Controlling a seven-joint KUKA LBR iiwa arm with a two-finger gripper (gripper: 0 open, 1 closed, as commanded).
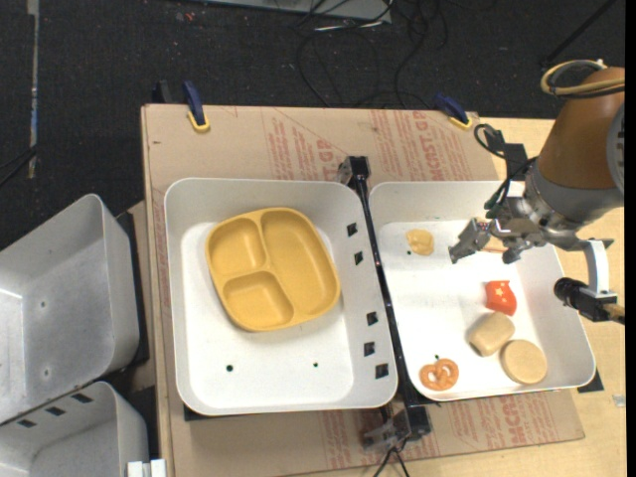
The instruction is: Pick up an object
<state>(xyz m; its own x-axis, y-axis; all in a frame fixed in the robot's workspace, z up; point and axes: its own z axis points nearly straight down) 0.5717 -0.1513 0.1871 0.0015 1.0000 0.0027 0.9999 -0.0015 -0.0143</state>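
The gripper (489, 241) hangs with jaws apart, holding nothing, above the right bin (566, 381). It should descend straight over 1 item, maybe the red piece (500, 296), and centre it before closing.

On the bench (258, 132), a tray (271, 267) lies in the left bin (189, 296); the right bin (437, 207) holds a pretzel (438, 374), roll (490, 333), cookie (524, 361) and other food, the tool (489, 247) above.

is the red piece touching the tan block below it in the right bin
Cannot tell. In the camera view the red piece sits right above the tan block; their edges meet or nearly meet, with no plain gap.
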